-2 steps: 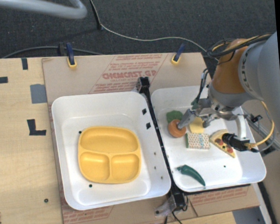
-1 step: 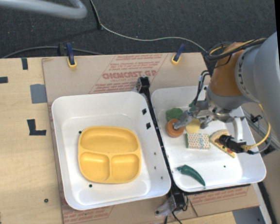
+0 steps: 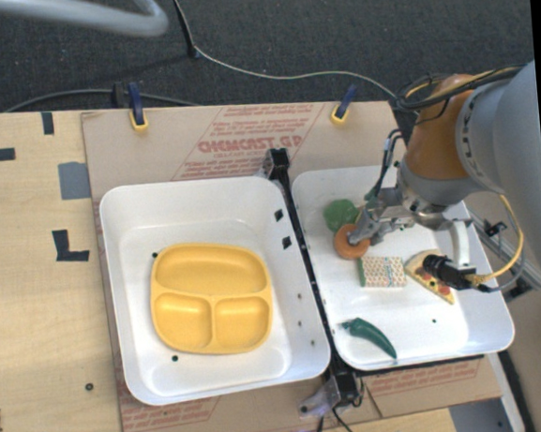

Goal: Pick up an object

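My gripper [image 3: 364,229] hangs low in the right bin [image 3: 487,328], at its left middle. Its tip is right at an orange round piece [image 3: 349,245] on the bin floor, touching or nearly touching its upper right edge. A green round object [image 3: 338,214] lies just behind the orange piece. In front of the gripper a small square packet with a dotted pattern [image 3: 382,271] lies flat. A dark green pepper-like object [image 3: 372,335] rests near the bin's front wall.
The left bin [image 3: 133,363] holds a yellow divided plate [image 3: 211,295] at its middle. The grey and orange arm [image 3: 452,143] covers the right bin's back right part. A black divider [image 3: 297,246] separates the bins.
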Available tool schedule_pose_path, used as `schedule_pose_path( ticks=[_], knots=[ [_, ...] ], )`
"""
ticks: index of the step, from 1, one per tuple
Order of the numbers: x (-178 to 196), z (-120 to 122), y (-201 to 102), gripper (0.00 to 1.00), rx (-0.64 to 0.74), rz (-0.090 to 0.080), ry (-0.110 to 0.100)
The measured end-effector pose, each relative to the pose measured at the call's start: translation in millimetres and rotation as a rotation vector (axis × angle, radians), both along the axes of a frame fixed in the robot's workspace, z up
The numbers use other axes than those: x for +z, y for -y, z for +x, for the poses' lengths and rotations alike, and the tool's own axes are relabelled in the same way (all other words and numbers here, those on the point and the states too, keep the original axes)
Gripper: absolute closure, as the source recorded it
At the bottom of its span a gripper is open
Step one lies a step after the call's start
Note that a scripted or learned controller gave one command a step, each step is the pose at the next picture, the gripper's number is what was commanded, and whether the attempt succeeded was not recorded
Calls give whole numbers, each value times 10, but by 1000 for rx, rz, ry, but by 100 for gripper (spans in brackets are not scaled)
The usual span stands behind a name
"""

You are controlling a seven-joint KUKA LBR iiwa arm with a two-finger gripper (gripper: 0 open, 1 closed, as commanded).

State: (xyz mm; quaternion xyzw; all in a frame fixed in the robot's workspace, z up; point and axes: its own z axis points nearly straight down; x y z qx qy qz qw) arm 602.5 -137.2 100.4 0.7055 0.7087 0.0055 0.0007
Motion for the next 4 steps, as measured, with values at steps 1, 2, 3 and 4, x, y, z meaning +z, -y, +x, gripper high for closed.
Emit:
schedule_pose_path(
  ticks=[1,2,3,4],
  knots=[
    [434,-52,-46,100,-2,-6,-9],
    [870,-111,-64,100,-2,-7,-8],
    [1109,-104,-69,100,-2,-6,-9],
    [1014,-229,-558,100,1,-6,-14]
  ],
)
